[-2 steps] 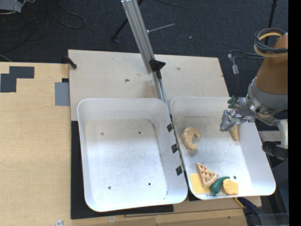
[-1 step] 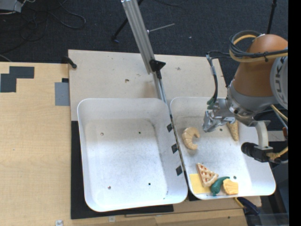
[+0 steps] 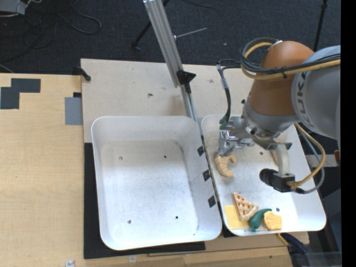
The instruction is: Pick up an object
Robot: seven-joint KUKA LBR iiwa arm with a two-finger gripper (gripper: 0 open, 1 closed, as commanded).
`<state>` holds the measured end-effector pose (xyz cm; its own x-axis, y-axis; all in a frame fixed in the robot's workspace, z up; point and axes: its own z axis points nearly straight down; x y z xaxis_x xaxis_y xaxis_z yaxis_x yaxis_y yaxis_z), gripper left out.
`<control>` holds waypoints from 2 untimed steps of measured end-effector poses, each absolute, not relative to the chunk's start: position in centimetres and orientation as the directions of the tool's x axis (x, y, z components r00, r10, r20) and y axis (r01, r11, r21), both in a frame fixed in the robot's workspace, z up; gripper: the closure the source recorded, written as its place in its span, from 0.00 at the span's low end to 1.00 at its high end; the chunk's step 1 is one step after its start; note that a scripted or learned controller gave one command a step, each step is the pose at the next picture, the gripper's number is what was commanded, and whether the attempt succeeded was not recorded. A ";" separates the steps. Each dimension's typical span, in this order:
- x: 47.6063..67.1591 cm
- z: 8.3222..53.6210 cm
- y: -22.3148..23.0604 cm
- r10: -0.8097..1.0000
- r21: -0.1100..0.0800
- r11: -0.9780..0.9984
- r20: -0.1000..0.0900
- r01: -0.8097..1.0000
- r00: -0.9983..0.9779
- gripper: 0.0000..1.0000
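You can see the big arm (image 3: 289, 93) reaching into the right bin (image 3: 311, 216), its gripper (image 3: 227, 146) low over the croissant (image 3: 225, 166), fingers spread and not holding it, so next they should close

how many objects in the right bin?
5, maybe more hidden under the arm: a tan croissant by the gripper, plus a waffle wedge, yellow slice, green piece and yellow chunk at the near end.

two white bins (image 3: 111, 128), one croissant (image 3: 225, 166), one waffle wedge (image 3: 243, 205), one green item (image 3: 258, 218), one yellow piece (image 3: 273, 221)
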<state>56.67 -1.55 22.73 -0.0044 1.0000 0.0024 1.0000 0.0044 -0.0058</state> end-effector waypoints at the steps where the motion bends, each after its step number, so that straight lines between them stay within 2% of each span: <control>1: 56.4 22.3 2.8 1.000 -0.006 0.003 0.002 1.000 -0.003 1.00; 2: 56.7 21.7 7.7 1.000 -0.004 0.004 0.001 1.000 -0.004 1.00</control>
